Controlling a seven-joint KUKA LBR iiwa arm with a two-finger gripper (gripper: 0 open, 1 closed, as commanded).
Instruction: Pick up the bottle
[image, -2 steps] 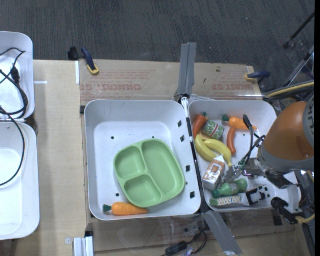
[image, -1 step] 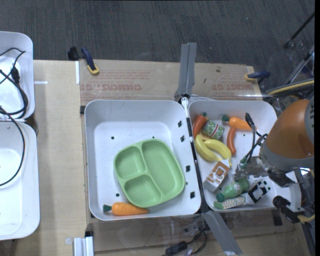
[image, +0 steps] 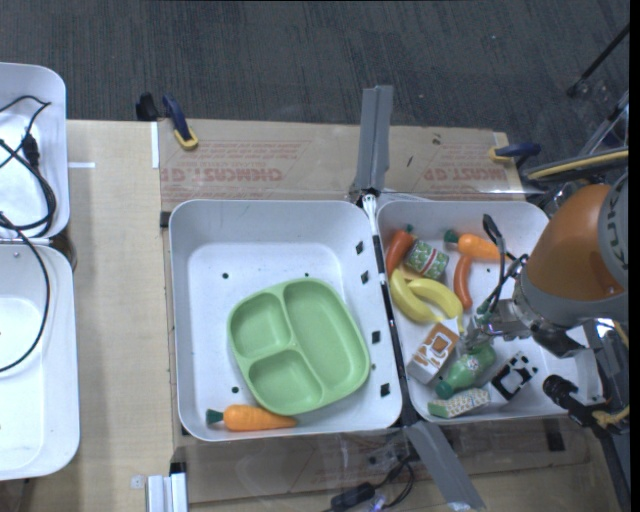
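Nearest the camera, an orange plastic carrot (image: 252, 418) lies along the front wall of the left-hand white bin (image: 190, 300), touching the front rim of a pale green three-compartment plastic tray (image: 297, 346) that sits tilted in the middle of that bin. The right-hand white bin (image: 520, 212) carries the clutter: a small green plastic bottle (image: 466, 369) lying on its side near the front, an orange-and-white carton (image: 433, 352) just beside it on the left, a patterned flat packet (image: 460, 404) in front of it, a yellow toy banana (image: 424, 296) behind, with a green-labelled can (image: 427, 260) and further orange carrot-shaped pieces (image: 470, 262) toward the rear wall. The grey arm with its orange band (image: 580, 250) reaches in from the right, and the end effector (image: 490, 325) hangs directly above the bottle's upper end, close to it or touching; whether it is wide or narrow cannot be told from this angle, and no object is seen held. Judgement: the approach-and-descend step is in hand, the pick not yet made. The next move calls for straddling the bottle across its narrow width, clear of the carton and packet, closing firmly, then lifting straight up.
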